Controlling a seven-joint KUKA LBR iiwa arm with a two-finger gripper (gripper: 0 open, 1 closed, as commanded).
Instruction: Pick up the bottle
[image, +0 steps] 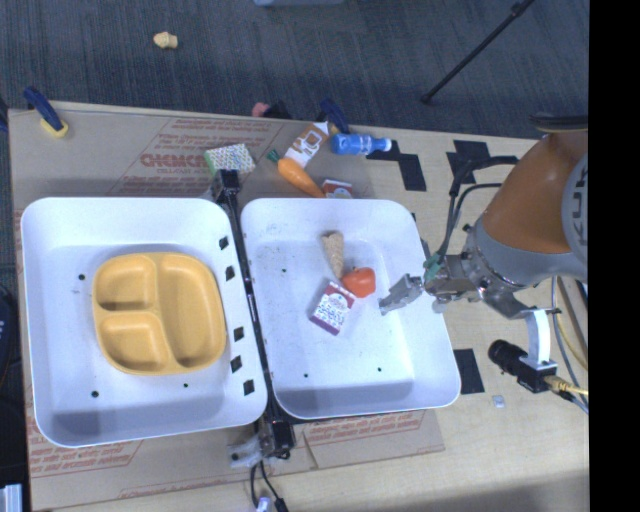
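White bins sit side by side on the tabletop (80, 150). Left bin (50, 330) holds a yellow tray (158, 310). Right bin (300, 370) holds a cone (333, 250), a red piece (360, 281) and a carton (331, 307). Arm (535, 215) reaches in from the right; gripper (400, 295) hangs over the right bin's right side, whether the fingers are released or clenched cannot be told. Bottle (355, 145) lies on its side on the tabletop, beyond the right bin, beside a carrot (298, 176).

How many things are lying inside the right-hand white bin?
3: a cone near the middle, an orange-red piece just below it, and a small carton lower left of that. None seems hidden.
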